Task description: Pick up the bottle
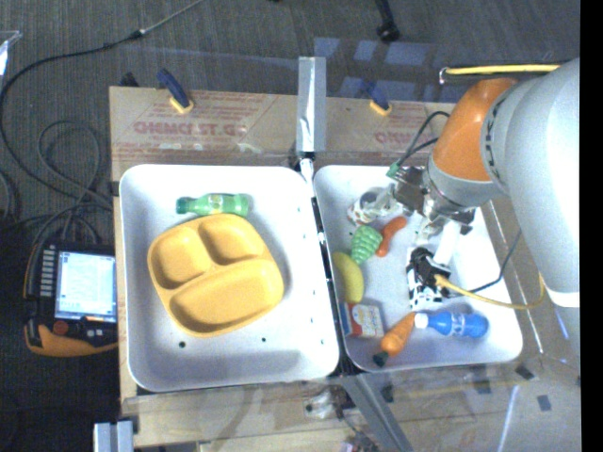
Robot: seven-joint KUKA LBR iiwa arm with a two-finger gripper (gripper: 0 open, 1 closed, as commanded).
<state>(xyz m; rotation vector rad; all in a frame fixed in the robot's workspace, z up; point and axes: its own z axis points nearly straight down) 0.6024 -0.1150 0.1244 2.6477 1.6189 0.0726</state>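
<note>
A green bottle (pixel 213 203) lies on its side at the back of the left bin (pixel 141 347), just behind a yellow divided plate (pixel 217 273). A blue bottle with a white label (pixel 456 325) lies on its side near the front right corner of the right bin (pixel 504 347). My gripper (pixel 430 230) hangs low over the middle of the right bin, behind and to the left of the blue bottle and apart from it. Nothing shows between its fingers.
The right bin is crowded: a white cup (pixel 369 204), a green ridged toy (pixel 366 243), a small orange piece (pixel 391 228), a yellow fruit (pixel 349 277), a red and white packet (pixel 365 320) and an orange carrot (pixel 399 333) beside the blue bottle.
</note>
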